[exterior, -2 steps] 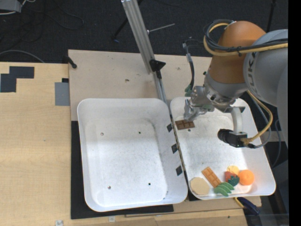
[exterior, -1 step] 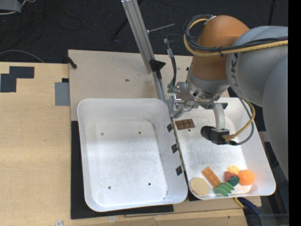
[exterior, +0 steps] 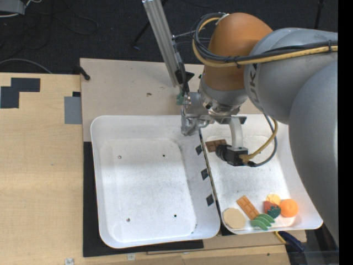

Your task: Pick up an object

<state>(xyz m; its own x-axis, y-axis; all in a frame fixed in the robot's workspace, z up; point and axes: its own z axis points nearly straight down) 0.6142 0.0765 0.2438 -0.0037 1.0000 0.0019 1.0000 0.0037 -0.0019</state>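
My gripper sits at the 12 o'clock end of the divider between the 2 bins; can't tell its opening. Nothing visibly held. Targets cluster at the right bin's 6 o'clock corner: orange ball, tan disc, brown bar, green piece. I'd go for the ball: most isolated. Come down vertically and stay off the rim.

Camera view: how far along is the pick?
Nothing looks picked yet. The gripper sits low at the far end of the divider between the bins. The toys, orange ball, green piece and round cracker, lie in the right bin's near corner, all left to grasp.
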